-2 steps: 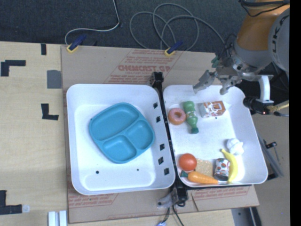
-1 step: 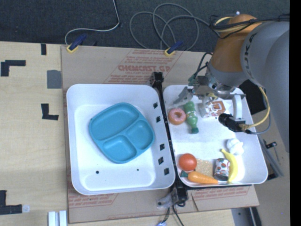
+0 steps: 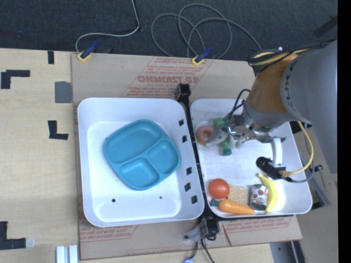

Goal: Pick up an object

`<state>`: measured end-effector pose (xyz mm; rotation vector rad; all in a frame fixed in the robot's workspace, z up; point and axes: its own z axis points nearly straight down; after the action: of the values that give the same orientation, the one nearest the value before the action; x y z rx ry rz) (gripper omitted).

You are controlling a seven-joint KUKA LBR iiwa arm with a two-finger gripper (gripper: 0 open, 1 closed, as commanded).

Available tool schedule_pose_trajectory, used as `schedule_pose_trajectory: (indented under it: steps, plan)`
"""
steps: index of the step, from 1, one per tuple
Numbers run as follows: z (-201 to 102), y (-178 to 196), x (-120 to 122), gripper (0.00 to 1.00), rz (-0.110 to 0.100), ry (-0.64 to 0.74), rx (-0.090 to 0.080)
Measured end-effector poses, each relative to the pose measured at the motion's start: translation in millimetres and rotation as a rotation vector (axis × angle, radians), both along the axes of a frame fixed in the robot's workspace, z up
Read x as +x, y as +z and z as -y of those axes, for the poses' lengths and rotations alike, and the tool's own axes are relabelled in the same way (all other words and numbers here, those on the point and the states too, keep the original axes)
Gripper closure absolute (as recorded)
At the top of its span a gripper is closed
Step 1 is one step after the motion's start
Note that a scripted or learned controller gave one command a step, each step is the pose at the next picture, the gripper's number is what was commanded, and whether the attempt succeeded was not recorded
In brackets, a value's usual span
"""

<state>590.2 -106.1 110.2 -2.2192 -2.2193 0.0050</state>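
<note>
My gripper hangs low over the upper part of the right bin. A green toy lies just to its left and below it, partly hidden by the gripper, and I cannot see whether they touch. A pink ring-shaped donut sits further left, near the bin's left wall. Along the front of this bin lie a red tomato, an orange carrot, a beige cracker-like square, a small can and a yellow banana.
The left bin holds a blue divided plate. A black divider runs between the bins. The arm's grey body and orange band cover the right bin's back right corner. Cables lie behind the bins.
</note>
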Motion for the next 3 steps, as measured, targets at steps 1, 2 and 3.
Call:
schedule_pose_trajectory:
  steps: [1,2,3]
  plan:
    - [-1,10,1,1.00,0.002,0.001,0.001]
    - [-1,10,1,0.00,0.002,0.001,0.001]
    - [2,-17,57,0.00,0.000,0.005,0.006]
